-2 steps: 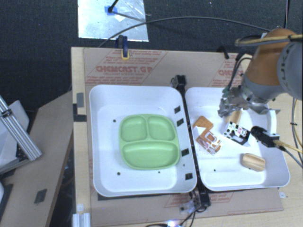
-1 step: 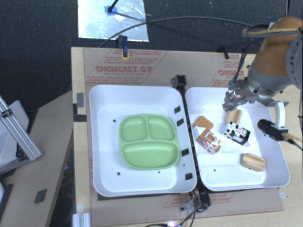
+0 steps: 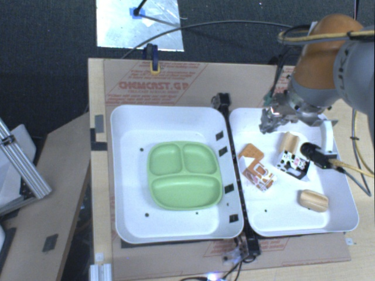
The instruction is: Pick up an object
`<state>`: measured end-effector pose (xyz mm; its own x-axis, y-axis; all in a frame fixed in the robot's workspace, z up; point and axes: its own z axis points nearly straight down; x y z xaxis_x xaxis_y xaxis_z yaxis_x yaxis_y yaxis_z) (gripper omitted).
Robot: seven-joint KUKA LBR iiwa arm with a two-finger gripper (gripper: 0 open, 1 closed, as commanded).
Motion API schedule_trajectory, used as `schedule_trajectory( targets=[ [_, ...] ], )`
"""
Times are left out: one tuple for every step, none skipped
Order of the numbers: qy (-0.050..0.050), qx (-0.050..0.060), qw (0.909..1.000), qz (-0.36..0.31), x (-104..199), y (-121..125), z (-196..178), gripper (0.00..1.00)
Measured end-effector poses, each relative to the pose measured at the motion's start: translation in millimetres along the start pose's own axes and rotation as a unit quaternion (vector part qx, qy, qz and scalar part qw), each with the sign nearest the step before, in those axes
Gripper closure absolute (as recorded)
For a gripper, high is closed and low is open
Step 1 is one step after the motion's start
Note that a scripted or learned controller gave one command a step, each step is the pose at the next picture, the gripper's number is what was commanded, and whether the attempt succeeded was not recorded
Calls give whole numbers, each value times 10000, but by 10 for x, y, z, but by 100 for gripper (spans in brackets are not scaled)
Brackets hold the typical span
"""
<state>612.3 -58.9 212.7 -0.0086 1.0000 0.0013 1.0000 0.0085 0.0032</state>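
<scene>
Setting: robotics lab / test cell. Evidence: grey industrial arm [image 3: 345, 63] w/ orange band and loose cabling; 2 white bins [image 3: 176, 119] butted together on a cardboard sheet [image 3: 155, 81] printed "CHEMCAST", held by a blue clamp [image 3: 153, 57]; black fabric backdrop [image 3: 47, 40]; foil-like square [image 3: 117, 22] taped to it; aluminium extrusion rail [image 3: 23, 163] at left; plain tan bench [image 3: 64, 174].

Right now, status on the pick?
Gripper over right bin, far end, nothing seen in it. Orange-white carton, wooden blocks untouched. Green divided plate in left bin.
</scene>
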Motion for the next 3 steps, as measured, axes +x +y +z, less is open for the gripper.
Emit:
schedule_trajectory(
  targets=[
    [0,0,10000,-2,451,160,-2,100],
    [7,-3,10000,-10,1050,264,-124,100],
    [3,2,10000,-3,1483,320,-124,100]
  ],
)
